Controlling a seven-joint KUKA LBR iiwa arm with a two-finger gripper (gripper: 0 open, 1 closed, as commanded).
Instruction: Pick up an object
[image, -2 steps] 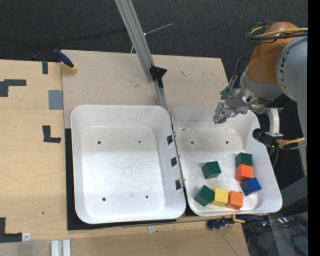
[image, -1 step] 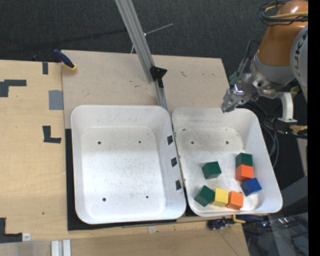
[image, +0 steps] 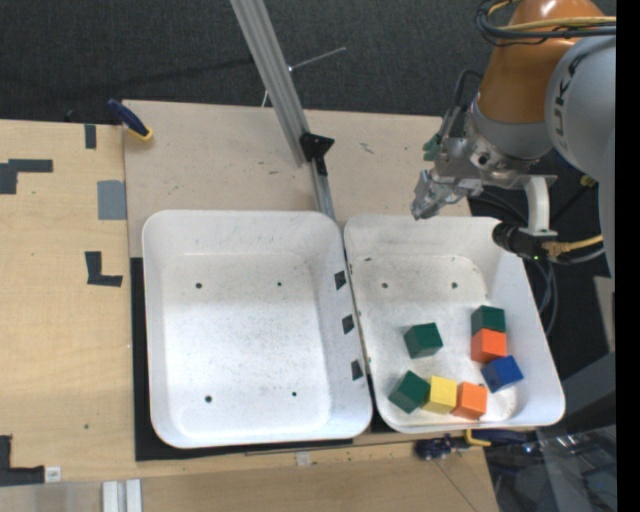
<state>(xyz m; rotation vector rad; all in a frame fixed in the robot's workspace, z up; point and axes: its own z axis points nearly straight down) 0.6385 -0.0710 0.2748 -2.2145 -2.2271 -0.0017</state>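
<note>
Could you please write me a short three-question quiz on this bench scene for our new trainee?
1. True or false: the tool hovers over the far rim of the right bin.
2. How many blocks lie in the right bin? A) five B) seven C) nine
3. Fill in: the yellow block lies between a green block and an ______ block.

Key
1. True; it sits at the far rim, away from the blocks.
2. B: three green, two orange, one yellow, one blue block.
3. Orange.
</note>
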